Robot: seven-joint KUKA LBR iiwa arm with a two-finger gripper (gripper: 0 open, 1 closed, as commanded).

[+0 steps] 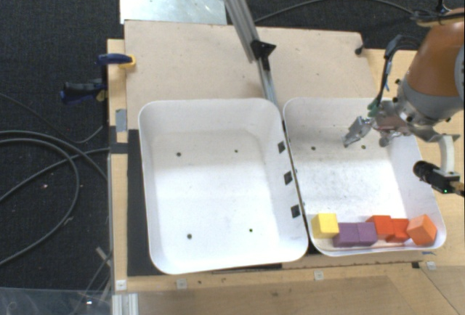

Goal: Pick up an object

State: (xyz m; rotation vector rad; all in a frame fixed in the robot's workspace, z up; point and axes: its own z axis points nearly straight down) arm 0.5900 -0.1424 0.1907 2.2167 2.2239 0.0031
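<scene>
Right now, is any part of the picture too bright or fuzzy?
In the camera view, the left bin has a bright glare patch across its floor; the right bin looks greyer and speckled. The gripper is a bit blurry, so its fingers are hard to read. The coloured blocks along the near edge look soft but clear enough to tell apart.

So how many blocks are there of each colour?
Yellow block: 1
Purple block: 1
Orange blocks: 2
Total: 4, all lined up along the near edge of the right bin.
</scene>
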